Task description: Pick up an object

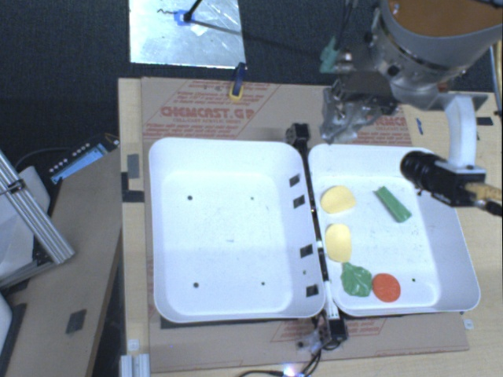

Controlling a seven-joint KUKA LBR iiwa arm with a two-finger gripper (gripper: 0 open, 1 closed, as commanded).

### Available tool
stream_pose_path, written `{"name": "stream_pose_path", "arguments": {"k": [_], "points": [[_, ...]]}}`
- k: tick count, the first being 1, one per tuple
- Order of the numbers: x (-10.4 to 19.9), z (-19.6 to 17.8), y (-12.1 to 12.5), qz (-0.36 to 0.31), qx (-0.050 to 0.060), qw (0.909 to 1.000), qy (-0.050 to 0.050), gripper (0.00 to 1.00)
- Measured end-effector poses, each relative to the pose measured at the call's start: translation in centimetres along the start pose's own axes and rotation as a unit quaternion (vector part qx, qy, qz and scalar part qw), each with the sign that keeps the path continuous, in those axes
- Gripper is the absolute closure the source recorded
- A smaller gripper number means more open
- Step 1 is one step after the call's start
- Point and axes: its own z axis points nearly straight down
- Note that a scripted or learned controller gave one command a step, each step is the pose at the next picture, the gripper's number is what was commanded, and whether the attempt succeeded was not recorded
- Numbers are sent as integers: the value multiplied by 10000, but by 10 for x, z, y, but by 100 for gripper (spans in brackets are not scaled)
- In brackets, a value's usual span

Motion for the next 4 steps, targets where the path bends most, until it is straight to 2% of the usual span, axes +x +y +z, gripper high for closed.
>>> {"name": "stream_pose_path", "arguments": {"k": [2,3,4], "points": [[35,0,0,0,1,10000,0,100],[22,1,40,26,0,10000,-10,100],[-26,1,98,45,-2,10000,-19,100]]}}
